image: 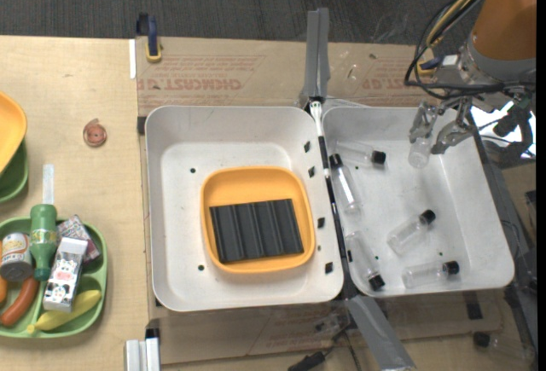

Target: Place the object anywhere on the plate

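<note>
Hand (433,132) over right bin (490,216), fingers apart w/ clear vial (417,154) between; cardboard (226,75) reads mirrored "CHEMCAST".

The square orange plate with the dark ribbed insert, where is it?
The square orange plate sits in the middle of the left white bin, left of the right bin's clear vials.
</note>
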{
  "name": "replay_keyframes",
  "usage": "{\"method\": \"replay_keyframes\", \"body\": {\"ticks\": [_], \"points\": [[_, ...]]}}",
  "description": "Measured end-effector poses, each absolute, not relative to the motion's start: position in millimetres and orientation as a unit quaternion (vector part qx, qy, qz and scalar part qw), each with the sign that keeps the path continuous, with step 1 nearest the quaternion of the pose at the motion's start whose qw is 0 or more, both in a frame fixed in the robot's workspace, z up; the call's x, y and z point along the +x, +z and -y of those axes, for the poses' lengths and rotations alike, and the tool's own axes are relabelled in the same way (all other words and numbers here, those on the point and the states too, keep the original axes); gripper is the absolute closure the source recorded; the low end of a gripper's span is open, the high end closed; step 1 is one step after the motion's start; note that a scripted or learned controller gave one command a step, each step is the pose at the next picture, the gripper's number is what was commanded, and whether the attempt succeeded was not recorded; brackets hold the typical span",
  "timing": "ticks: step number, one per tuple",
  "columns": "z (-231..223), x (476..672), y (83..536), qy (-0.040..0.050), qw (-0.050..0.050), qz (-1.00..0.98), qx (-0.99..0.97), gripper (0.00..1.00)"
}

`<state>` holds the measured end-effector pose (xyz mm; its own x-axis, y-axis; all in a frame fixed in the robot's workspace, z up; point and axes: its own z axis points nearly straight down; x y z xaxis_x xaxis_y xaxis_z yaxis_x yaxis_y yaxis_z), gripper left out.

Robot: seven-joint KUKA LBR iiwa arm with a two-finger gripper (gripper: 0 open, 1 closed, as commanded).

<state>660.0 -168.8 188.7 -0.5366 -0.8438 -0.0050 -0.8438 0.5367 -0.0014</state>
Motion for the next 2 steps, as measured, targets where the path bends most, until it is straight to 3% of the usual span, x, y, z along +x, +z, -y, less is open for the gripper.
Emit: {"method": "replay_keyframes", "body": {"ticks": [1,2], "points": [[197.2,659.9,246.8,-0.0005,0.003,-0.817,-0.576,1.00],[194.7,660.0,255.0,0.0000,0.003,-0.762,-0.647,1.00]]}}
